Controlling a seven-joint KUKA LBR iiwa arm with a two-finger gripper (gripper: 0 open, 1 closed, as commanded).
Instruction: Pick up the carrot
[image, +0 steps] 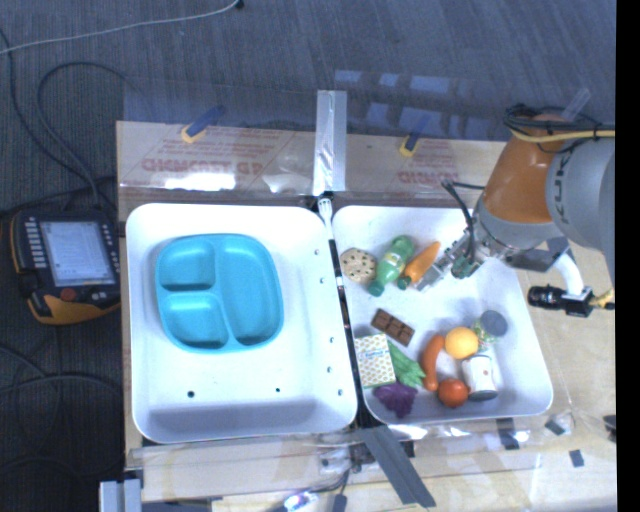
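Note:
The carrot (422, 261) is a short orange piece lying at a slant in the upper part of the right bin (535, 350), beside a green bottle (390, 264). My gripper (447, 270) hangs just right of the carrot's lower end, low over the bin floor. Its fingers (463, 267) look spread apart and hold nothing; the carrot lies beside them, not between them. The grey arm with its orange band (520, 180) comes in from the upper right.
The right bin also holds a round cookie (357, 263), a chocolate bar (393, 326), a white carton (374, 360), an orange fruit (461, 342), a long red-orange piece (432, 360), a tomato (452, 392) and a small jar (482, 375). A blue divided plate (217, 290) sits in the left bin (150, 400).

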